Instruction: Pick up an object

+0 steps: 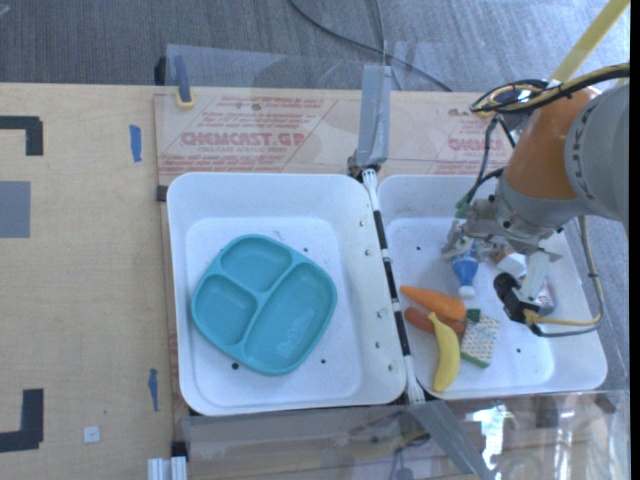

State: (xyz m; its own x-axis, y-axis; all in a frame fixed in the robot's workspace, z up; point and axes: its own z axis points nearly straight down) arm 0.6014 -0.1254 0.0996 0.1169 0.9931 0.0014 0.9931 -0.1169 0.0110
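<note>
Blue-and-white object (466, 271) upright in the right bin (570, 363), right of frame centre, claw (470, 251) low over its top, whether clenched or released I cannot tell, carrot (433, 301) and banana (446, 352) lower left of it, teal divided plate (264, 304) in the left bin (195, 198).

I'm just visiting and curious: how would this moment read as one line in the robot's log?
arm: over right bin | gripper: above blue-and-white object | grasp: unconfirmed | nearby: carrot, banana | left bin: blue plate
</note>
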